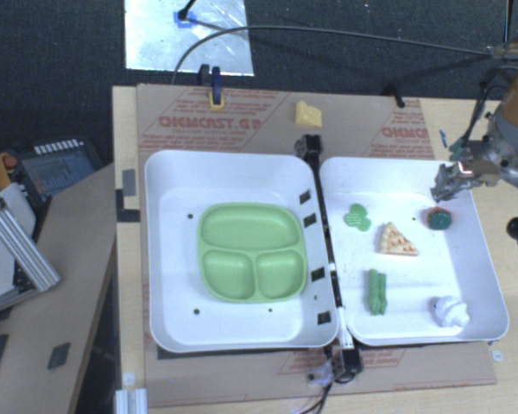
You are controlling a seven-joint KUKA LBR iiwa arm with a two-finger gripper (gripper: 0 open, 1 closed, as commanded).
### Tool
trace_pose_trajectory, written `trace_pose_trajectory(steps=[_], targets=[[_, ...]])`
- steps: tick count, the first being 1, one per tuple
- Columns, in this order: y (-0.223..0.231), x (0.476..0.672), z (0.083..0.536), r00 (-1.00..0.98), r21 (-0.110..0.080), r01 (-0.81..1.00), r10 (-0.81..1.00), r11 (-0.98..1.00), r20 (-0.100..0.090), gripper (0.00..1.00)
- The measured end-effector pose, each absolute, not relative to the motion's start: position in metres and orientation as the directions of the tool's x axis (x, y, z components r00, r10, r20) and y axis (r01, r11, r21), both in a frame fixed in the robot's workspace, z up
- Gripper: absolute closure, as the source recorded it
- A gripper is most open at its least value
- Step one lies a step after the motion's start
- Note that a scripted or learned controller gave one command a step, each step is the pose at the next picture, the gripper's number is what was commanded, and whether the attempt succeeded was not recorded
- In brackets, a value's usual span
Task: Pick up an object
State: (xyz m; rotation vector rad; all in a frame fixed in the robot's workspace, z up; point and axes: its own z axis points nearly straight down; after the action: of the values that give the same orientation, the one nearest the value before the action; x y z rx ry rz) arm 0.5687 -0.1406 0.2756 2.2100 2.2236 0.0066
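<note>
1. Camera view, layout. Two shallow white bins sit side by side on the bench. The left bin [168, 231] holds a green divided tray [250, 253], lying flat near its middle. The right bin [488, 291] holds the loose pieces, well apart from one another, so that each can presumably be approached singly.

2. Camera view, candidate objects. A green leafy piece [357, 217] lies beside a pizza slice [397, 240]; a green pod-like piece [376, 291] lies nearer the front; a crumpled white item [449, 311] sits in the front right corner; a small round teal-and-red object [439, 220] lies near the far right wall.

3. Camera view, arm. The gripper [449, 184] hangs over the right bin's far right corner, just above and beside the round object. Nothing is seen between its fingers; whether they are spread or closed cannot be told.

4. Judgement. The round object is likely the target, being nearest.
</note>
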Motion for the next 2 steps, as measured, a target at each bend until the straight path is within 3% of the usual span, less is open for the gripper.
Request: trace_pose_trajectory(steps=[2], targets=[[-0.036,0.574,0.257,-0.010,0.002,1.000,1.000,0.010,0.002,1.00]])
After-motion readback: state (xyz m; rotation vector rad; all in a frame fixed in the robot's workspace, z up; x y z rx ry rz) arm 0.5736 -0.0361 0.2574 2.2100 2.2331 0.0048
